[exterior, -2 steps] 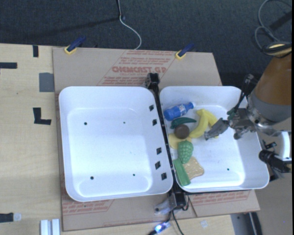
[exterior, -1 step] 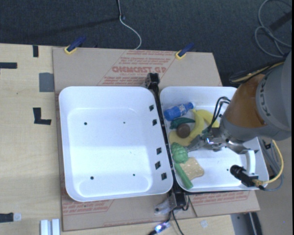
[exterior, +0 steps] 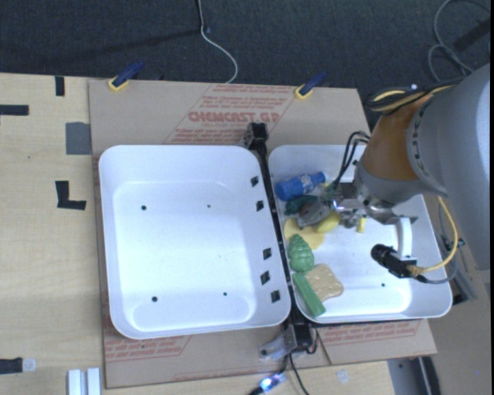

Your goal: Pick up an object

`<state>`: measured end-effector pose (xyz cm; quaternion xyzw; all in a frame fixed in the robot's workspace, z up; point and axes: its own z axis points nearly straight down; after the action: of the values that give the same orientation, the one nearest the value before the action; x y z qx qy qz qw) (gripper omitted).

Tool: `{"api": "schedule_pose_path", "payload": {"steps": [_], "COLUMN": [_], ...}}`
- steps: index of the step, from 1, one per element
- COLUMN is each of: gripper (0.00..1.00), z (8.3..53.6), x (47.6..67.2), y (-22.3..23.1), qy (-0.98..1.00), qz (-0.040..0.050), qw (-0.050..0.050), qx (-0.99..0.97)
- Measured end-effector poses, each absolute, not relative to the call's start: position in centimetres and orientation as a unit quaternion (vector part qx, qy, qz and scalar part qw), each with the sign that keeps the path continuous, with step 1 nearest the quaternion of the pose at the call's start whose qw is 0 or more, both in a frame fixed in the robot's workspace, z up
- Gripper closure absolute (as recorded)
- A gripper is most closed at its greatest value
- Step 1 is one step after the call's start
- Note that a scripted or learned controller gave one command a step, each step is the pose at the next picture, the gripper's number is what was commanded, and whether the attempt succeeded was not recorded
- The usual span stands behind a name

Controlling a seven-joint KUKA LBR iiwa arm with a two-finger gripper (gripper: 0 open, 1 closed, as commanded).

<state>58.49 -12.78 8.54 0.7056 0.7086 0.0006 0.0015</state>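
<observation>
My gripper (exterior: pixel 319 213) is down in the right bin (exterior: pixel 370 303), over the pile at its left side. Its dark fingers sit among a blue bottle-like object (exterior: pixel 299 185), a yellow object (exterior: pixel 313 235) and a green rounded object (exterior: pixel 300 253). A tan sponge-like block (exterior: pixel 325 284) and a long green piece (exterior: pixel 308 295) lie nearer the front. The wrist hides the fingertips, so a grasp cannot be made out.
The left bin (exterior: pixel 185 237) stands beside the right one, with a black divider clip (exterior: pixel 257 135) between them at the back. A black cable and connector (exterior: pixel 393 260) hang off the arm over the right bin. Cardboard lies under both bins.
</observation>
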Motion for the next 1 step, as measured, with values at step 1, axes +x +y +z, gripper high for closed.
{"api": "schedule_pose_path", "payload": {"steps": [1], "gripper": [1.0], "z": [9.56], "x": [58.33], "y": [-12.89], "qy": [0.708], "qz": [0.0003], "qw": [0.001], "qx": [0.706]}}
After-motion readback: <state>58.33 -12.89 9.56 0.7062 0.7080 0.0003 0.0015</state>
